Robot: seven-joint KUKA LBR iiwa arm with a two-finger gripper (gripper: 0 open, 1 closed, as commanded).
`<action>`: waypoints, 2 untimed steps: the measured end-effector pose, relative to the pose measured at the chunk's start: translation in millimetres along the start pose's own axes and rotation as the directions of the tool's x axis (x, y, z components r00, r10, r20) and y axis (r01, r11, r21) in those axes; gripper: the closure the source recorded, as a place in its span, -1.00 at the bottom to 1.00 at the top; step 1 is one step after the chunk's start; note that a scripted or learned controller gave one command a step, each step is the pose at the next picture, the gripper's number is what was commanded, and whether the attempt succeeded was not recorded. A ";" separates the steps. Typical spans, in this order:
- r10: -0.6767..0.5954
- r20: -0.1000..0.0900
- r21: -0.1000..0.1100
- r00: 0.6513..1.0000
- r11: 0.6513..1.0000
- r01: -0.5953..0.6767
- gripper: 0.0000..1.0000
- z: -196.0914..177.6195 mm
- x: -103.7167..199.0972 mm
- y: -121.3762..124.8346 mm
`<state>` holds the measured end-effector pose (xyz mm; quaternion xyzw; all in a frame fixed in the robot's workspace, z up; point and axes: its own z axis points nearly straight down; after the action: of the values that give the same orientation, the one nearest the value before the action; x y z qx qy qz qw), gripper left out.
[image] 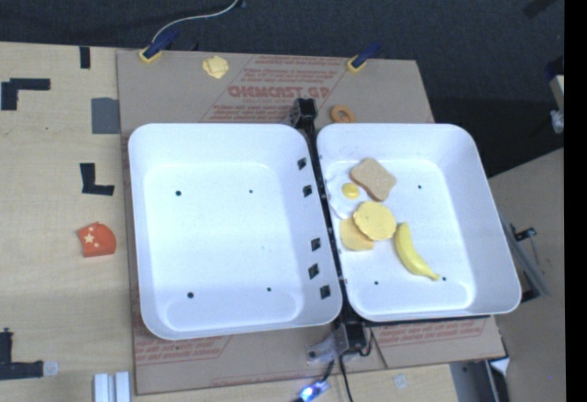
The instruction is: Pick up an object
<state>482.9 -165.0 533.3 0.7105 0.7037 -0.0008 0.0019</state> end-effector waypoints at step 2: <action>-0.009 0.000 0.000 1.000 1.000 0.009 1.00 -10.1 5.4 1.4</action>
<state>484.4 -159.6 543.4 0.7073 0.7069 -0.0007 0.0021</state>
